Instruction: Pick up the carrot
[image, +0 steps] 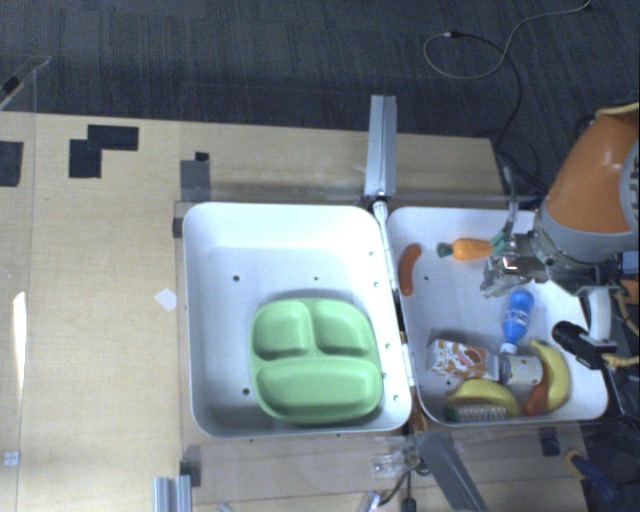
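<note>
The carrot (470, 249) is a small orange piece with a green tip pointing left. It lies on the floor of the right bin (440, 300), near the bin's far wall. My gripper (504, 266) hangs just right of the carrot's thick end, under the grey and orange arm (592, 200) that comes in from the right. It is close to the carrot or touching it; the view does not settle which. Nothing visibly sits in the gripper.
The right bin also has a reddish sausage (408, 270) at its left wall, a blue bottle (516, 315), a printed carton (458, 358), a can (521, 370) and two bananas (552, 372) (481, 393) along the near side. A green divided plate (316, 358) lies in the left bin (220, 300).
</note>
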